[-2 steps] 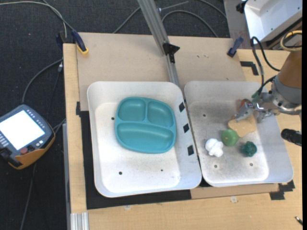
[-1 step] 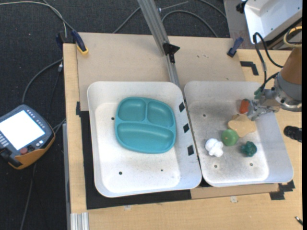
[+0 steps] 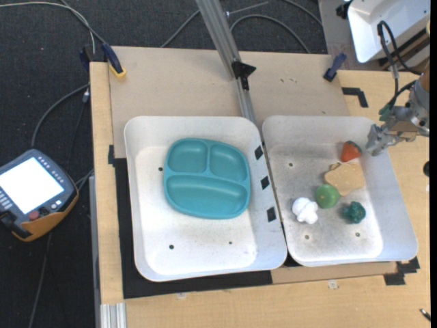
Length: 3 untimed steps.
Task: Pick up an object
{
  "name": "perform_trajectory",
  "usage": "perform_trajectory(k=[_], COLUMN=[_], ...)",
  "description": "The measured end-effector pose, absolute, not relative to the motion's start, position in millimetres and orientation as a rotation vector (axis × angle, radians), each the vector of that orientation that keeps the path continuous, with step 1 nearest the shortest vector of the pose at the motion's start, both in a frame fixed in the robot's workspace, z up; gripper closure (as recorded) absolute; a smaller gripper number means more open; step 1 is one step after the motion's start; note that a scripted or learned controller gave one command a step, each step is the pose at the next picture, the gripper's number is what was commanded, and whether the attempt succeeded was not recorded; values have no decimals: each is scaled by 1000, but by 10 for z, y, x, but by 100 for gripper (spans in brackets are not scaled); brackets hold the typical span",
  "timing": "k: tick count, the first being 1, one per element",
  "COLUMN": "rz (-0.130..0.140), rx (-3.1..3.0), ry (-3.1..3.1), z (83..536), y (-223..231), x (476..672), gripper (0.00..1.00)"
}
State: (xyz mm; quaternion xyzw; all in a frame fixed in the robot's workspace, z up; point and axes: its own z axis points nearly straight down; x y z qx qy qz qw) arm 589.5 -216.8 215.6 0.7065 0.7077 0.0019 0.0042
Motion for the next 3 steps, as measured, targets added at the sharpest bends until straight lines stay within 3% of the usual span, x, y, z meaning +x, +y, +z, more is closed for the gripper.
perform_trajectory(k=[1,3], rz=[3,3], rx=[2218,2214], ry=[2221,2229], z=[2202,2080], y=[-2167,-1062], x=[5904,6185], gripper=[100,100])
